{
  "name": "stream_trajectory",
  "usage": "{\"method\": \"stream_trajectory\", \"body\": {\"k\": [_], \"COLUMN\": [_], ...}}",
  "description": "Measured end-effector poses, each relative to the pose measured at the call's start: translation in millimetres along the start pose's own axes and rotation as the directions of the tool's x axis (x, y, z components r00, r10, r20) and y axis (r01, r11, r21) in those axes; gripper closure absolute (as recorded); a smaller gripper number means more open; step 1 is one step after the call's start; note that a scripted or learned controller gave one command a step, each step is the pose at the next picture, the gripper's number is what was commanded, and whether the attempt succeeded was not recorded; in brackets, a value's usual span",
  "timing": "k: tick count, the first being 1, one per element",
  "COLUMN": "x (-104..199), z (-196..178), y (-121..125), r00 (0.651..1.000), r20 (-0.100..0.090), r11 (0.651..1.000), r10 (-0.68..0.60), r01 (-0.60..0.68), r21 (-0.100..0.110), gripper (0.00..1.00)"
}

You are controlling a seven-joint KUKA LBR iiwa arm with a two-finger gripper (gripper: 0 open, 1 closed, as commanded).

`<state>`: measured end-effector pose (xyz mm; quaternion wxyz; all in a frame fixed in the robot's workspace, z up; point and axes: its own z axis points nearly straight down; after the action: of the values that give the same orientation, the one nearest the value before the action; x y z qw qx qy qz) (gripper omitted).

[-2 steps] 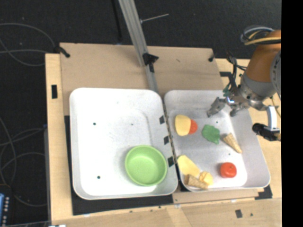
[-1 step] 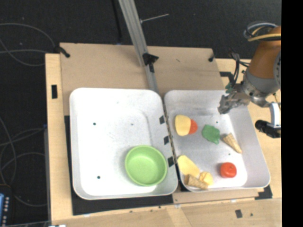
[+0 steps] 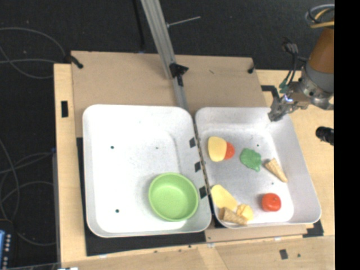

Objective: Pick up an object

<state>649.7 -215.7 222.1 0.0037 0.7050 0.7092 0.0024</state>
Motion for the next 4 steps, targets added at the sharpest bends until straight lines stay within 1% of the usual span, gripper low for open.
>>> {"method": "stream_trajectory", "body": {"k": [1,2,4], "x": [-1,48,162], "z": [-1,6,-22], "y": [1,2,10], "r00": [1.000,1.000,1.000], "r20": [0.000,-0.001,-0.004], "r11": [1.000,1.000,1.000], "r10": [-0.002,0.001,-0.003], "r01": [0.002,-0.001,0.003], "r21": [0.006,0.008,0.006], "gripper": [1.00,1.00,1.00]}}
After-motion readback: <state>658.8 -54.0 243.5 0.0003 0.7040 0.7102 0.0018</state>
